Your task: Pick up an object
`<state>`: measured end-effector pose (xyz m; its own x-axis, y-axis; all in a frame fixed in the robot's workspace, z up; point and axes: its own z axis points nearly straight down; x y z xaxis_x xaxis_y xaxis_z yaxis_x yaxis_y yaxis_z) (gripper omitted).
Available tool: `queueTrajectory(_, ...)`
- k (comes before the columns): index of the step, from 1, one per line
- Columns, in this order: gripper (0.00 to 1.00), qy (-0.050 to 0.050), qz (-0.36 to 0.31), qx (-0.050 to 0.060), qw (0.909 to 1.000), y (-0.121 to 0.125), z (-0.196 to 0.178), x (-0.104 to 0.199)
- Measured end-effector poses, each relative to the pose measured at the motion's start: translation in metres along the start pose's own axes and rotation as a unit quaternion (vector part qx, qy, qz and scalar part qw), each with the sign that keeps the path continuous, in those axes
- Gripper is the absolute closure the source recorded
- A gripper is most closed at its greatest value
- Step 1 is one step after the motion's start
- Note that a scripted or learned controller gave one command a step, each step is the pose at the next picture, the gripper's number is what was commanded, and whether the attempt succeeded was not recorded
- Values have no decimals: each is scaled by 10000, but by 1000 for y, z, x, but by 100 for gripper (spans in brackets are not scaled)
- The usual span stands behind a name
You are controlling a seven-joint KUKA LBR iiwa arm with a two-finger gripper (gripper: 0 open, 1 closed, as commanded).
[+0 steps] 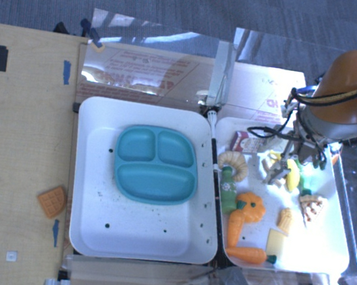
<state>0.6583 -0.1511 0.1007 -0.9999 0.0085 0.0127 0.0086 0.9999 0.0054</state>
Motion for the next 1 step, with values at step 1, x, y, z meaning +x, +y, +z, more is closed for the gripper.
queueTrajectory(1, 0, -71, 980, 50, 9952, 43, 11, 14)
